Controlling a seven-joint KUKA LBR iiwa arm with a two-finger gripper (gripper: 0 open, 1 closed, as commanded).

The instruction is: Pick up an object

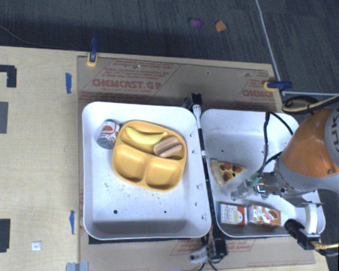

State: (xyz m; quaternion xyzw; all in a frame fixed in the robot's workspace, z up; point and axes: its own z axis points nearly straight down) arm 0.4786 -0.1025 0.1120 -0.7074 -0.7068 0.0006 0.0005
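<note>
In the right bin (237,126) a pizza slice (227,171) lies near the left wall. Two small cartons lie along the front wall, one white and blue (231,214) and one brown (265,216). My gripper (244,189) hangs low over the right bin, just right of the pizza slice and above the cartons. The orange-banded wrist (312,152) covers the bin's right side. Nothing shows held in the gripper.
The left bin (138,215) holds a yellow divided plate (123,164) with a banana (141,136) and a hot dog (168,147) in its far compartments. A small can (107,134) lies at the plate's far left. Black cables (270,131) loop over the right bin.
</note>
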